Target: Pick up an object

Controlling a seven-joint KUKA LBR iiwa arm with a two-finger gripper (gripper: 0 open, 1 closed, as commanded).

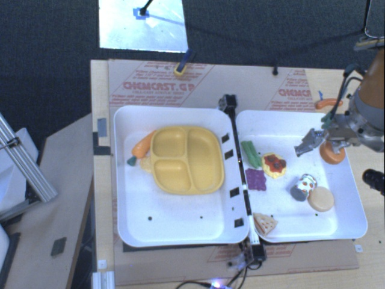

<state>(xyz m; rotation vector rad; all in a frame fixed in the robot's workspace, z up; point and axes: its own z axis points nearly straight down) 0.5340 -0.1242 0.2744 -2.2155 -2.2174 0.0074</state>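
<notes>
My bins [129, 161]: two
My yellow divided plate [183, 159]: one
My carrot [142, 144]: one
Toy foods in my right bin [274, 164]: about seven

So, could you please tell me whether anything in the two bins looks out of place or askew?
Mostly tidy, with two small oddities. In the left bin, the carrot is wedged partly under the yellow divided plate's left edge rather than lying on it. In the right bin, a cracker-like wedge sits jammed into the near left corner, apart from the other food pieces.

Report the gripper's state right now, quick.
Gripper: above the right white bin, near its upper right; whether it is open or closed cannot be told, and nothing is seen in its grasp.
</notes>
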